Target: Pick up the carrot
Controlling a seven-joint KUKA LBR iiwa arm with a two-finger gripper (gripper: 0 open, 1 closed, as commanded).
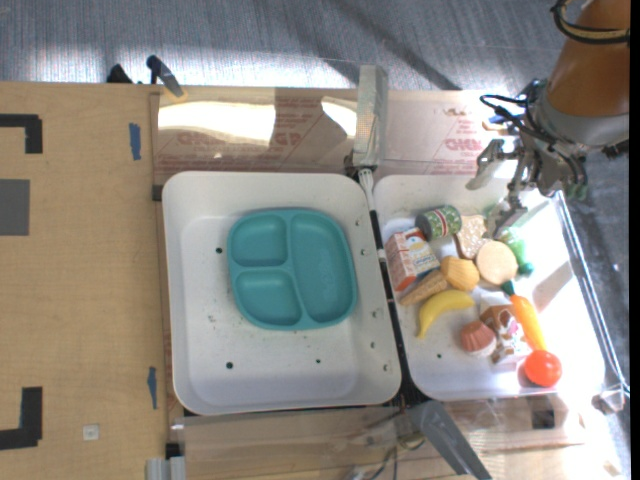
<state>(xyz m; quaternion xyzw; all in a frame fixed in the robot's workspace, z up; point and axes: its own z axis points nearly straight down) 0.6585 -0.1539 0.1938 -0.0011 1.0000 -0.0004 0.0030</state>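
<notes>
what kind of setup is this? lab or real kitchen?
Most likely a robot lab bench: two shallow white plastic bins side by side, a heap of small toy foods including an orange carrot, and taped cardboard sheeting alongside.

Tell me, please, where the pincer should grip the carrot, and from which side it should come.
Probably grip the carrot at mid-length, across its narrow width, coming from above. It lies flat and slanted in the right bin, with toys crowding both ends.

gripper (518, 190) above right bin (585, 298) | carrot (527, 320) among toys
</notes>
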